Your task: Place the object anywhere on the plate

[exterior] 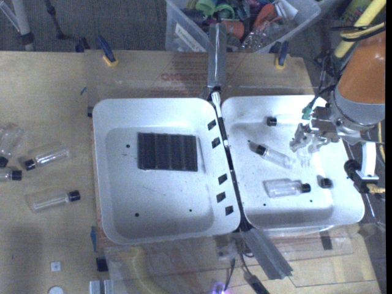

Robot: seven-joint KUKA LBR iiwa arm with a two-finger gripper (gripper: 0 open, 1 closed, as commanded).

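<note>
A dark ribbed plate lies flat in the left bin. In the right bin a clear vial with a black cap lies slanted near the middle. A second clear vial lies below it, its black cap pointing right. My gripper hangs over the right bin, just right of the slanted vial and above the second one. Nothing can be made out in its grasp. The grey arm with its orange band comes in from the upper right.
Two loose black caps lie in the right bin. A black divider separates the bins. Several clear vials lie on the bench to the left. A tub of colourful items stands behind the bins.
</note>
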